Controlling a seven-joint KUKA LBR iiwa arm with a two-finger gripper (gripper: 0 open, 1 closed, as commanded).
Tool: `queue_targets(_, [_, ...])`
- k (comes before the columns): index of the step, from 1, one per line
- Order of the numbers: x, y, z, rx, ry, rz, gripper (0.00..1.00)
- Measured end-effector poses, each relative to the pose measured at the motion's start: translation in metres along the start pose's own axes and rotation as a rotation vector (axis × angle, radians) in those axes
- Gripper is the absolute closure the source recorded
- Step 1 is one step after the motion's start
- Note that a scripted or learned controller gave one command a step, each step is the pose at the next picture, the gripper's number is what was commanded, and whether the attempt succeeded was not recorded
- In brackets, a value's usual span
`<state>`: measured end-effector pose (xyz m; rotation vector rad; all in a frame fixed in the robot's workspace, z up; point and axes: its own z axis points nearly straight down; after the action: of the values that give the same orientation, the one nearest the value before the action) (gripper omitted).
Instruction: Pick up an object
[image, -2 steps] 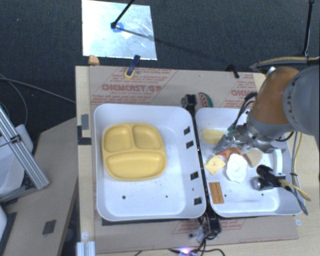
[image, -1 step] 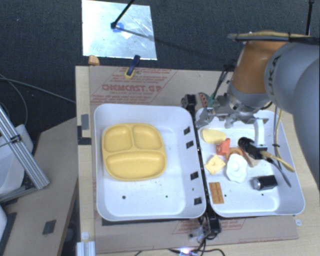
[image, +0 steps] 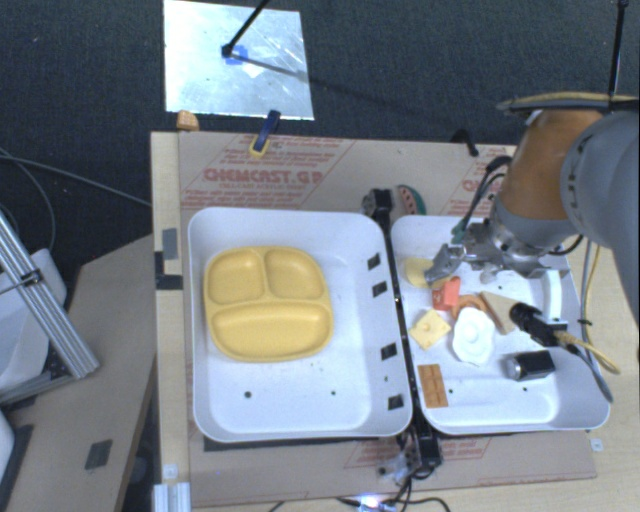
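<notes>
Camera view: gripper (image: 443, 266) among crowded toy foods (image: 472, 335), beside yellow tray (image: 267, 303).

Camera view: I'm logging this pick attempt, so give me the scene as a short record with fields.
left bin: holds a yellow divided plate
right bin: holds small items, among them a white piece, a yellow cheese-like wedge, a flat orange block, a dark cylinder
arm: reaches in from the right over the right bin
end effector: low over the right bin's upper left items
grasp: cannot tell
</notes>
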<state>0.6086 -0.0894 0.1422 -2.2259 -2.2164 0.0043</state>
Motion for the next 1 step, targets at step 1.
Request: queue_targets(1, [0.0119, -0.035, -0.0448, -0.005, 0.002, -0.005, 0.0])
